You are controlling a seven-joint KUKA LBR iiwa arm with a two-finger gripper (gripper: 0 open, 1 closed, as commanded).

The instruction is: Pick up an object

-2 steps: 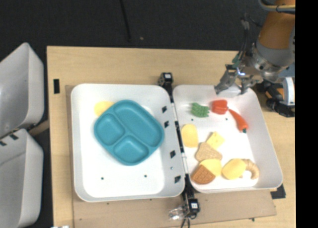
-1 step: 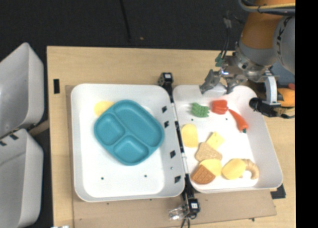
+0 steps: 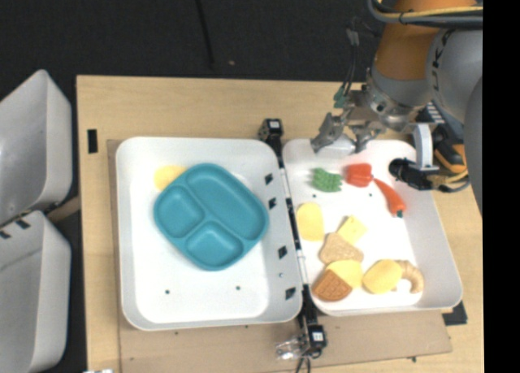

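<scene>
Camera view: the gripper [image 3: 341, 132] hangs over the right bin's [image 3: 443, 258] far edge, fingers spread, holding nothing; best drop straight onto the green piece [image 3: 327, 179].

Yellow item [image 3: 167, 175] half under tray [image 3: 211, 215]

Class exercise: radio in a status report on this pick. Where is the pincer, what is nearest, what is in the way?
Pincer above right bin's far edge, carrying nothing. Green piece and red piece nearest. Path clear.
</scene>
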